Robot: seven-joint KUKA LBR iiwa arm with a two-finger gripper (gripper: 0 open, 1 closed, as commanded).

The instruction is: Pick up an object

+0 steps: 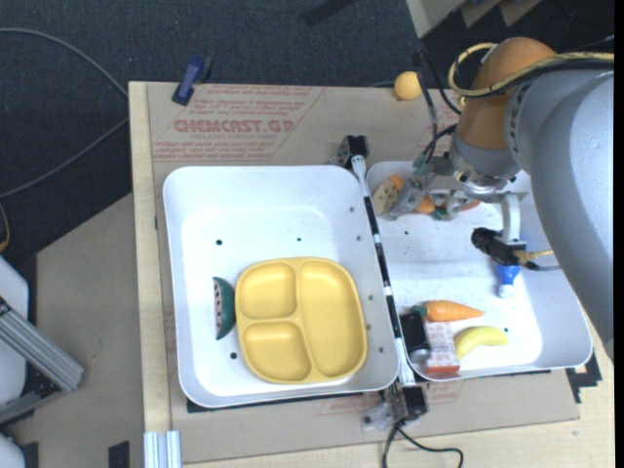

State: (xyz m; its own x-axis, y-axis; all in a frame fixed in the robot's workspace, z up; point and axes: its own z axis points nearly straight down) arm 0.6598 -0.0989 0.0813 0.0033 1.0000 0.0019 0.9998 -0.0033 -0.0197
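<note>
The grey arm with its orange band is seen reaching in from the upper right of the frame, and its two-finger gripper (441,195) is lowered into the far end of the right white bin (556,344). Whether anything is grasped cannot be told, since the fingertips are blurred among small objects there, possibly an orange piece (426,204). Toward the lower right of the frame, an orange plastic carrot (452,311), a yellow plastic banana (480,339) and a red-and-white boxed item (441,348) are laid close together in that bin. A yellow three-compartment plastic plate (299,318) is placed in the left white bin (253,203), with a toy watermelon slice (223,307) touching its left edge.
</note>
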